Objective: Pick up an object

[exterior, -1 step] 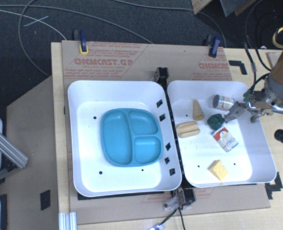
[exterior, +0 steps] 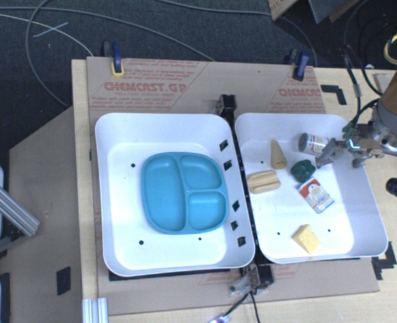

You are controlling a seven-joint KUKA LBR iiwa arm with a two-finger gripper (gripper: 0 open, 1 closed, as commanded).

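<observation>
jaws: spread open, holding nothing
gripper (exterior: 332, 155): right bin (exterior: 360, 241), far right
can (exterior: 311, 142): just left of fingertips
green object (exterior: 303, 170): nearer, beside packet (exterior: 317, 196)
left bin (exterior: 114, 200): blue plate (exterior: 184, 192)

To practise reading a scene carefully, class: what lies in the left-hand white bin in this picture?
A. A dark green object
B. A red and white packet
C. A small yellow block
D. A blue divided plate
D: the blue divided plate with three compartments lies in the left bin, while the yellow block, dark green object and red and white packet all lie in the right bin.
</observation>
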